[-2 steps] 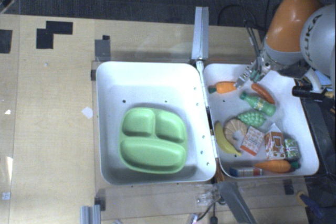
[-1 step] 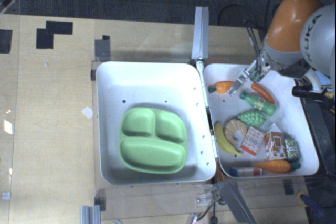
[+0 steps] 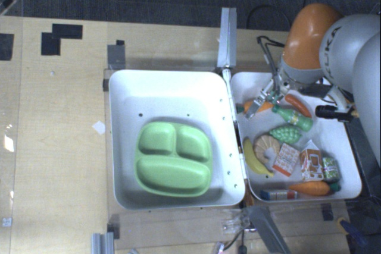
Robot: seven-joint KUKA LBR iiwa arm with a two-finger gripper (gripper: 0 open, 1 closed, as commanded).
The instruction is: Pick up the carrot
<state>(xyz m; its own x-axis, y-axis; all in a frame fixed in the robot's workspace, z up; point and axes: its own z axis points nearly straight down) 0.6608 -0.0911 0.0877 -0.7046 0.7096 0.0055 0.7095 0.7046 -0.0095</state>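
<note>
Now | tapered orange carrot (image 3: 309, 188) | metal end effector (image 3: 260, 102) | smooth white bin (image 3: 351, 146)

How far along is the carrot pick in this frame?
Done: the arm has reached into the right white bin, and the gripper sits low at its upper-left corner, beside an orange carrot-like piece. In hand: closing in on that piece; no lift is visible. Left: grasp and raise it. A second orange carrot lies untouched near the bin's front edge.
</note>
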